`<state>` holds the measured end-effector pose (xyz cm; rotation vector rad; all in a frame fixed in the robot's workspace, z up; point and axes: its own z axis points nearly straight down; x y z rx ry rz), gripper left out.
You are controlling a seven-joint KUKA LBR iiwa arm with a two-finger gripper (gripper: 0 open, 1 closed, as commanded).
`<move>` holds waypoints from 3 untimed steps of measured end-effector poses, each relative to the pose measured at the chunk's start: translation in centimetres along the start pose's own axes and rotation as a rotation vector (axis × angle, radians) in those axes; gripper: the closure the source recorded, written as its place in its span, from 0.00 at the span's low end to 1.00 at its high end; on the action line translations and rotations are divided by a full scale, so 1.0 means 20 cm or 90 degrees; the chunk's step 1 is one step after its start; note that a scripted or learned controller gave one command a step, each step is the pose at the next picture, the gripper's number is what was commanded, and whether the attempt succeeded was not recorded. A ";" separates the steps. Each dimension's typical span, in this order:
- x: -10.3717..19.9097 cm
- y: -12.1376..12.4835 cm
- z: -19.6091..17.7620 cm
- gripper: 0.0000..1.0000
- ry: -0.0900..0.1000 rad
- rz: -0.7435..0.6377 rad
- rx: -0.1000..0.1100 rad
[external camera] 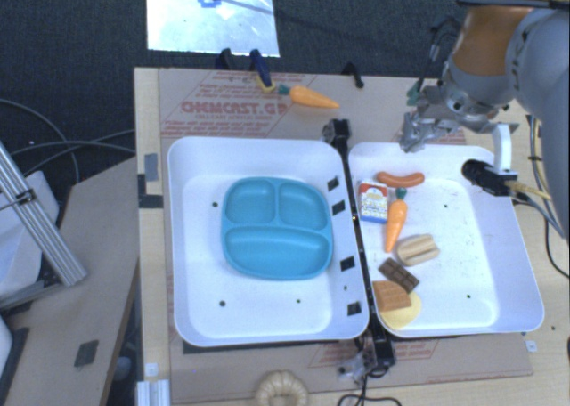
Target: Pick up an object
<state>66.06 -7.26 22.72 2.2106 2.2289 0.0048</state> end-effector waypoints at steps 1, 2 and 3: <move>-0.08 0.07 0.01 1.00 -0.002 0.004 0.000; -0.09 0.03 0.04 1.00 -0.001 0.005 0.001; -0.04 0.05 0.06 1.00 -0.001 0.002 0.001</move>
